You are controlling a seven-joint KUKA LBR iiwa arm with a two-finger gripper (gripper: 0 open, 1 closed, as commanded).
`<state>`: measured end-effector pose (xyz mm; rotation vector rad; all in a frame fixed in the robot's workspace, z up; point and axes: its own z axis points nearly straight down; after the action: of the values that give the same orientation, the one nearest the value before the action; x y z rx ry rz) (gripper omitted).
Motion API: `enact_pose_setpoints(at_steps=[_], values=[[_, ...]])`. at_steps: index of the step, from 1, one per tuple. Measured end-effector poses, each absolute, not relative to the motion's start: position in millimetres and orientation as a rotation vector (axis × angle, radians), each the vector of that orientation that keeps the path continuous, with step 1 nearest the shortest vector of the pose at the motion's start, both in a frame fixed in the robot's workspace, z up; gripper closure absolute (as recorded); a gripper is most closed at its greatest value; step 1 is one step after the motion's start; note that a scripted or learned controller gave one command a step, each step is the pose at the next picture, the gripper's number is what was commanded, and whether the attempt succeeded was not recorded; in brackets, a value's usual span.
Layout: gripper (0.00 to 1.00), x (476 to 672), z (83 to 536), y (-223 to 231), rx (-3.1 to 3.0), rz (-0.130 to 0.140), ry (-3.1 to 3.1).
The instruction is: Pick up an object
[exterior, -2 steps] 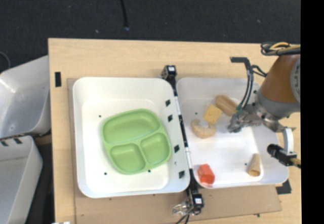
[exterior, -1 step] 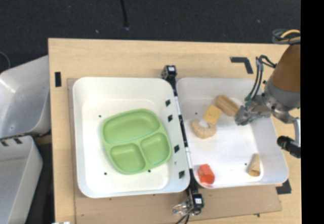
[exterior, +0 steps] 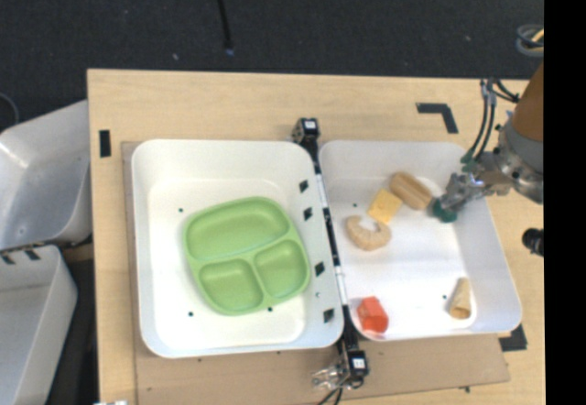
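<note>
My hand (exterior: pixel 449 202) hangs low over the upper right part of the right bin (exterior: pixel 476 302), reaching in from the right edge of the frame, its green-tipped end just beside the tan bread roll (exterior: pixel 411 190). I cannot tell how far apart my fingers are, and nothing shows between them.

The roll lies in the upper middle of that bin, touching or nearly touching a yellow block (exterior: pixel 385 207) to its lower left. Just below the block lies a curved beige pastry piece (exterior: pixel 367 234). A red object (exterior: pixel 372 315) sits at the bin's lower left corner, against the divider, and a small tan cone (exterior: pixel 460 299) rests near the lower right wall, well apart from the rest.

In the left bin (exterior: pixel 156 321) a green three-compartment tray (exterior: pixel 245 254) lies flat at the middle. Both bins sit on the pale wooden bench (exterior: pixel 229 101).
</note>
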<state>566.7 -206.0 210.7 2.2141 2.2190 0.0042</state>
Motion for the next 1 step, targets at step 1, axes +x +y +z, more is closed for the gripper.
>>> enact_pose_setpoints(at_steps=[1], values=[[1.00, 584.1, 225.5, -157.5, 2.212, 0.004, 2.227]])
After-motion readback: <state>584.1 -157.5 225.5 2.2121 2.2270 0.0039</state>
